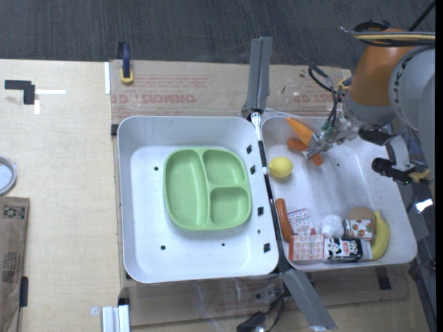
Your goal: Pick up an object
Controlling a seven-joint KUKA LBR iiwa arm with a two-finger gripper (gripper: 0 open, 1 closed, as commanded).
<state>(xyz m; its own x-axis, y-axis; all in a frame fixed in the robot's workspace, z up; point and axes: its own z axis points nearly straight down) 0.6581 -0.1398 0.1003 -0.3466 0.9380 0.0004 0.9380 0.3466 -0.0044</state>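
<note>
The end effector (320, 146) sits at the upper part of the right bin (360, 164), right of centre in the frame, low over a carrot (300, 128) and a small red-orange piece (299, 144) beside it. Whether it is open or closed cannot be told, and nothing can be seen gripped.

A lemon (280, 167) lies just below and to the left of the carrot, near the bin's left wall. Along the lower edge of that bin lie a sausage (281, 218), small printed cartons (308, 244), a white lump (332, 224) and a banana (381, 234).

The left bin (138, 206) holds a green divided plate (207, 187) in the middle of the frame. The tabletop (55, 185) carries a roll of tape (5, 177) at the left edge.
</note>
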